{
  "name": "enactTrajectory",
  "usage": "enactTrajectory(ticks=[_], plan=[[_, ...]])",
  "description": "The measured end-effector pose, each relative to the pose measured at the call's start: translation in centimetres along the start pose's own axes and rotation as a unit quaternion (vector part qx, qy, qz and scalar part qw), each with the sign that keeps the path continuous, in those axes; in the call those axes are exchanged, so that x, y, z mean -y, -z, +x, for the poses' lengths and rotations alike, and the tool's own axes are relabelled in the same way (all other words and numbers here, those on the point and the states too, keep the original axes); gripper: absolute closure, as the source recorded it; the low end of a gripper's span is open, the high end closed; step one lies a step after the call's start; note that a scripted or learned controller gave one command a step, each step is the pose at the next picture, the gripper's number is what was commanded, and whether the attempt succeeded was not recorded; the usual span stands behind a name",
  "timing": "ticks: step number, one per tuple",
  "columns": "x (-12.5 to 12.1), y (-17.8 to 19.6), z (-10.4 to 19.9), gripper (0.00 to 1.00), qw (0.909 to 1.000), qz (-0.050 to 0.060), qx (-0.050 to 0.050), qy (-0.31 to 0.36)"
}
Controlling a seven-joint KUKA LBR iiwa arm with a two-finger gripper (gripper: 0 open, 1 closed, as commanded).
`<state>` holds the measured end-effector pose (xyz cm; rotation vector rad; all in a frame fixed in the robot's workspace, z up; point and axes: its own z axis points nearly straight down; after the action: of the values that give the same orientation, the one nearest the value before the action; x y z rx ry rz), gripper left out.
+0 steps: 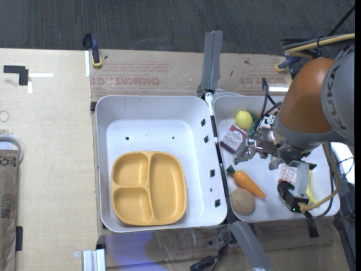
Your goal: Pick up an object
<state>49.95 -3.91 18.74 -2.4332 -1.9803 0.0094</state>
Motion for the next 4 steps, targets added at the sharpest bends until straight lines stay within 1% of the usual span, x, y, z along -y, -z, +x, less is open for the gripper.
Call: enactTrajectory(ticks=[1,3,4], plan=[[2.4,0.0,1.3,0.0,0.9918,0.001,0.0,0.128],[2.4,0.0,1.2,0.0,0.9917,0.0,0.0,0.128],[1.0,-10.0,-5.9,0.0,0.9974,0.001,-0.001,0.072]])
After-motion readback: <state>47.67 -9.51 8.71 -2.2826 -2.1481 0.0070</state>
